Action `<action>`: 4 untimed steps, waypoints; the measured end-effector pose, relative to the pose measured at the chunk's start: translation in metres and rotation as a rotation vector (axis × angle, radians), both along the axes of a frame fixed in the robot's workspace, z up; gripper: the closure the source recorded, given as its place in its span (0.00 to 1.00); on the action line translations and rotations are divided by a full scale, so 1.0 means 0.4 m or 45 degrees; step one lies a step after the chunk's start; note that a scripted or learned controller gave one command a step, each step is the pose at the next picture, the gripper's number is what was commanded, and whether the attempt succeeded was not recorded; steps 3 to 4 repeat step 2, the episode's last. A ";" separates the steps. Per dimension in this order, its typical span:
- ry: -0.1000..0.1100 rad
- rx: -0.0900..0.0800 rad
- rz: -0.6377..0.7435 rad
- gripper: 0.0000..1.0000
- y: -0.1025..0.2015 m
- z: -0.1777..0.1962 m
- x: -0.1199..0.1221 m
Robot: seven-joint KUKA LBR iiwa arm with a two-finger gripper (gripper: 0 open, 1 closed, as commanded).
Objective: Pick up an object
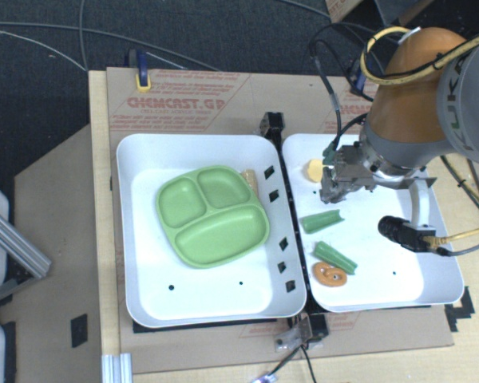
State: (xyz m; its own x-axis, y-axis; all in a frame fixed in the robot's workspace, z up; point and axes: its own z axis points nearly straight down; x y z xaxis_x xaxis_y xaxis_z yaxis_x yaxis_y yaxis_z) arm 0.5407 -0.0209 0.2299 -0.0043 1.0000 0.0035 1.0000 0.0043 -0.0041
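Note:
My gripper hangs over the right bin, near its left middle, with its fingers pointing down. Just below and left of it lies a green bean-shaped piece. A second green piece lies nearer the front, touching an orange round slice. A small yellow object sits to the left of the gripper, near the bin's back left corner. Nothing shows between the fingers.
The left bin holds a green divided plate with a small tan piece at its back right edge. A black divider with clips runs between the bins. A black cable fitting hangs over the right bin's right side.

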 end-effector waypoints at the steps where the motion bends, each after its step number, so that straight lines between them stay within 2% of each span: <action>1: 0.001 0.000 0.001 1.00 0.120 -0.027 -0.051; 2: -0.002 0.001 0.003 1.00 0.249 0.005 -0.096; 4: -0.002 0.001 0.003 1.00 0.249 0.005 -0.096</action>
